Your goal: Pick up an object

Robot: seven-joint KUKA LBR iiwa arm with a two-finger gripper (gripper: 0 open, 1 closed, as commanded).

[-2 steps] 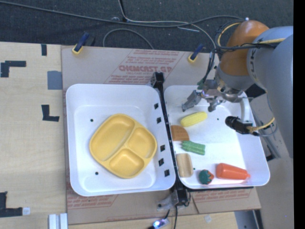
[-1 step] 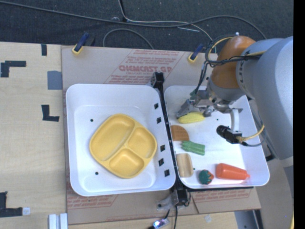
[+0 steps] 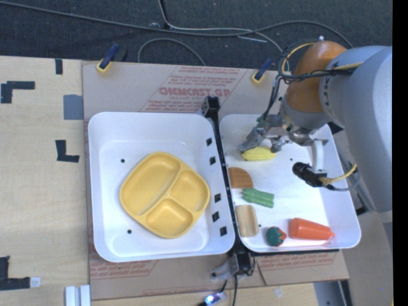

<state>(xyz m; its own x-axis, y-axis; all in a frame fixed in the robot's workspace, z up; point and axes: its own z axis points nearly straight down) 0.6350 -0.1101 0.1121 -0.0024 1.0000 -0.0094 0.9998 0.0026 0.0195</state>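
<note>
My gripper is low in the far left part of the right bin, open, its two fingers spread apart. A yellow banana-shaped toy lies on the bin floor just under and in front of the fingertips, not lifted. Nearer the camera along the bin's left side lie a brown bread-like piece, a green vegetable and a tan block. A small red and green berry and an orange carrot sit by the front wall.
The left bin holds a yellow divided plate. A black divider runs between the bins. The arm's grey body and orange band hang over the right bin's far right corner, with cables trailing inside.
</note>
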